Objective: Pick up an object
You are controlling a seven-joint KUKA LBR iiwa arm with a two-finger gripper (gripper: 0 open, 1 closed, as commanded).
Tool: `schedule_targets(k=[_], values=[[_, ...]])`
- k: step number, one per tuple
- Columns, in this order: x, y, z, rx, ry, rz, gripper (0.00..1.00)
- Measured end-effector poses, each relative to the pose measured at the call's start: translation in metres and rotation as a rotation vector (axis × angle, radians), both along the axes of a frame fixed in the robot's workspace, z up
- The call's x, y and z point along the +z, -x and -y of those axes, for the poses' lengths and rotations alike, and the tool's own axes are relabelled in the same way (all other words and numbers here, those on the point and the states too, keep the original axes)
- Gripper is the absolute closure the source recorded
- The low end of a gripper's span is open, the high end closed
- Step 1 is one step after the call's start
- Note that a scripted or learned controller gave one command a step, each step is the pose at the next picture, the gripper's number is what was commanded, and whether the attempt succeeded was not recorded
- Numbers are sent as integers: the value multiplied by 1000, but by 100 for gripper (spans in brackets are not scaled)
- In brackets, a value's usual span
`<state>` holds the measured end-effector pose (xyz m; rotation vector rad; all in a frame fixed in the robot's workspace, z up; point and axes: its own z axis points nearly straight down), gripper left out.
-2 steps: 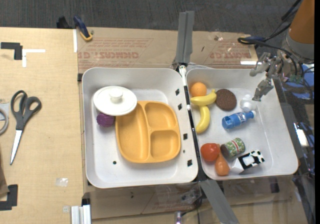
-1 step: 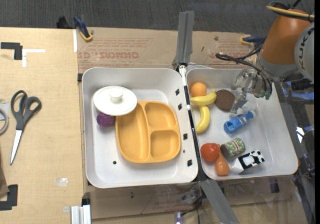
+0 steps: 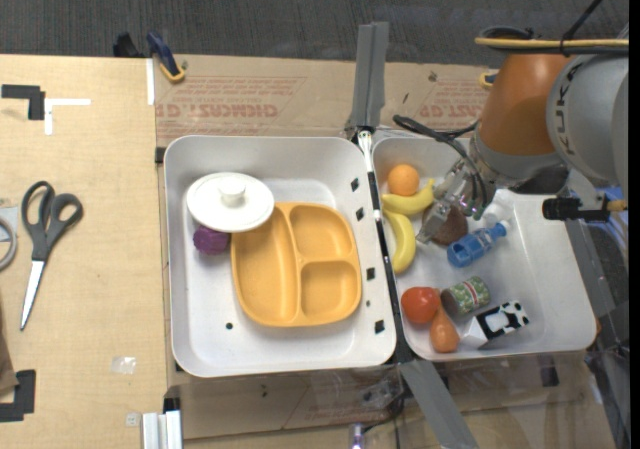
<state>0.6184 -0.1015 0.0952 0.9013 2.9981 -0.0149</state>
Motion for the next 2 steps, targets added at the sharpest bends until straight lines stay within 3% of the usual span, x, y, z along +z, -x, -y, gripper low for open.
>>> schedule_targets(k=[1, 2], values=[[-3, 32, 30, 0, -11, -6, 0], [-3, 89, 20, -75, -12, -6, 0]])
